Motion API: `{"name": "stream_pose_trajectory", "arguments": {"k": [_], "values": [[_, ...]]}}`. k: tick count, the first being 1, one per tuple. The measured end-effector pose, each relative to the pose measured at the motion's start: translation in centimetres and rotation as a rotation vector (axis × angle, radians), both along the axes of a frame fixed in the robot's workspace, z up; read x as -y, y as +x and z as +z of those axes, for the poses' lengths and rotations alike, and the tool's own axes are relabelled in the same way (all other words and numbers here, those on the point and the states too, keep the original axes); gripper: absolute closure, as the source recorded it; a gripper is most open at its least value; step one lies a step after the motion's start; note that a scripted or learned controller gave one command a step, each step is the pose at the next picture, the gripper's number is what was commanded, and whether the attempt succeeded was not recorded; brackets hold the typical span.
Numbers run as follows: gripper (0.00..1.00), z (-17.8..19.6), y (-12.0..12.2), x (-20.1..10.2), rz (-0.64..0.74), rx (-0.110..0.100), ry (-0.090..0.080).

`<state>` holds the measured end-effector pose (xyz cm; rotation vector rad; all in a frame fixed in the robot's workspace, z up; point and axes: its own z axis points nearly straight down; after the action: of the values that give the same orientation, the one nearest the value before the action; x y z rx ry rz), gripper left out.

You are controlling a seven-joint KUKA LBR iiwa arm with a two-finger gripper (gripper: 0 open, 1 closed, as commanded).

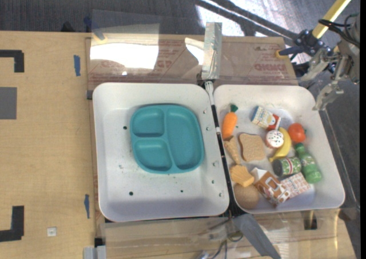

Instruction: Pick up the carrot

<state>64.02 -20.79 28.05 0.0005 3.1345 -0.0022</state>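
Two white bins (108,155), carrot (229,124) by right bin's left wall, hand (326,83) at far-right rim, grip state unclear.

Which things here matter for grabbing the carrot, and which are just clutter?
Matter: carrot, right bin, end effector.

Clutter: teal plate, left bin, bread slice, tomato, banana, green bottle, can.

Two bins sit side by side on the worktop (40,155); the left bin (108,195) holds a divided tray (167,138) at its centre; in the right bin (331,186), the carrot (229,124) lies at nine o'clock against the dividing wall; a bread slice (252,147) lies at centre; the end effector (326,89) hangs at one o'clock over the rim.
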Motion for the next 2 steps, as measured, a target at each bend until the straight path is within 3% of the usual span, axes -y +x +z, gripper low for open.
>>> {"name": "stream_pose_trajectory", "arguments": {"k": [1,2], "values": [[0.0,-12.3,-3.3,-6.3,-0.237,-0.011,0.005],[0.0,-16.7,-5.3,-12.0,-0.269,-0.009,0.005]]}}
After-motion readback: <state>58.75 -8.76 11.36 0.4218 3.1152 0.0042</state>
